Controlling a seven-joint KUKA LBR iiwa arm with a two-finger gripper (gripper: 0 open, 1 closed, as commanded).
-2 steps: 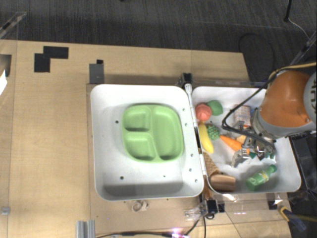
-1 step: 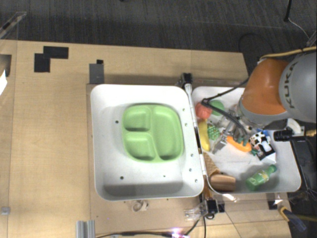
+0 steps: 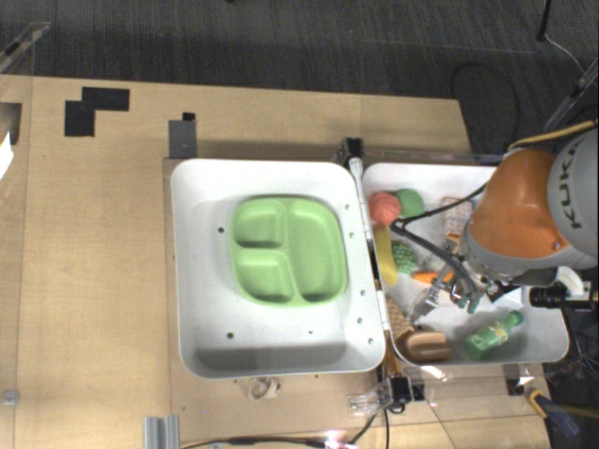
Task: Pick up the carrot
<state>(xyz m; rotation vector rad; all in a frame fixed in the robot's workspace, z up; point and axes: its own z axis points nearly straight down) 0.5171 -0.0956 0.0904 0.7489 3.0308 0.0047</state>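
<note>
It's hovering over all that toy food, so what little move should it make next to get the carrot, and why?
Probably a short drop straight down. The gripper hangs in the right bin almost on top of the orange carrot, which lies among other toy foods beside the green bottle, so there is little sideways travel left.

I've got a pale green divided plate (image 3: 285, 249) in the white left bin (image 3: 201, 279). In the white right bin (image 3: 547, 340): an orange carrot (image 3: 426, 277), a green bottle (image 3: 493, 335), a brown bun (image 3: 428, 345). The arm (image 3: 524, 218) is orange above grey.
</note>
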